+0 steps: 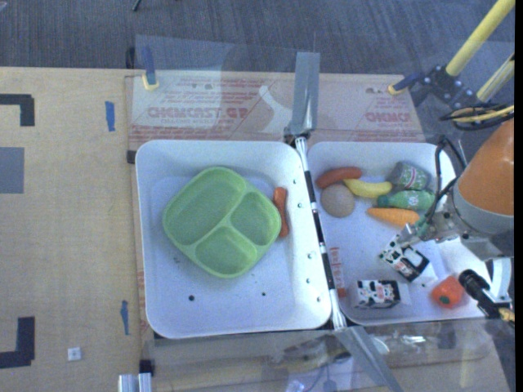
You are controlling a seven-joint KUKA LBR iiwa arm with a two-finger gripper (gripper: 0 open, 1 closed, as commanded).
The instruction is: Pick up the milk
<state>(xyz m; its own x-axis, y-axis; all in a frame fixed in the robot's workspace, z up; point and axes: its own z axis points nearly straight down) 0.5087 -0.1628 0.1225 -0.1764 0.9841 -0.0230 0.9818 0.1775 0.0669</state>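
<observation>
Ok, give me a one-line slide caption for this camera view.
Gripper low over a black-and-white milk carton in the right bin, a second carton nearby; green plate in the left bin.

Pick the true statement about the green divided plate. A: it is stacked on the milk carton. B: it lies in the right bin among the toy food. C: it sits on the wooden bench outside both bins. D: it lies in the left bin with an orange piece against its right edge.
D: the green divided plate lies in the left bin, and a small orange piece rests beside its right edge.
</observation>
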